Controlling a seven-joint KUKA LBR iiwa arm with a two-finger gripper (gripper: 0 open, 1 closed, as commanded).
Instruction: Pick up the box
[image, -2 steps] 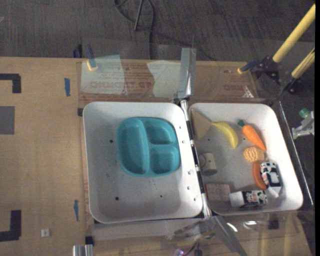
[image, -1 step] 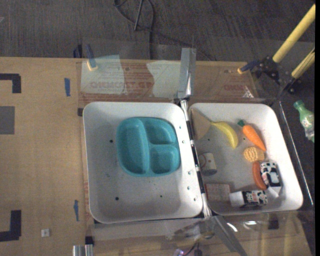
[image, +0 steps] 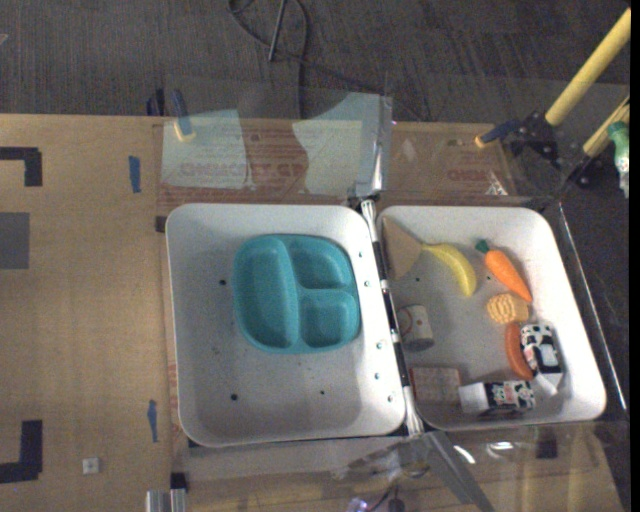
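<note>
The camera view looks down on two shallow white bins set side by side on the tan bench. The left white bin (image: 180, 330) carries a teal plastic plate with three compartments (image: 297, 292), lying flat towards its far edge.

The right white bin (image: 578, 300) holds the small things. The small tan box (image: 415, 325) sits against this bin's left wall, about midway along it and slightly tilted; its faces are blurred, and the darker patch on it may be a label or only shadow. Near the bin's near-left corner lies a flat pinkish-tan block (image: 436, 381), just beside a black-and-white cow-patterned carton lying on its side (image: 500, 396). A second cow-patterned carton (image: 545, 350) lies by the near-right corner, partly covering an orange rounded item (image: 513, 350) whose shape is hard to make out. A tan wedge (image: 400, 245) fills the far-left corner, touching a yellow toy banana (image: 455, 267). An orange toy carrot with a green top (image: 507, 275) lies near the far edge, with a small round orange textured piece (image: 507, 308) just beside it.

At the bench's far-right corner a yellow pole (image: 598, 60) is cut off by the frame.
</note>
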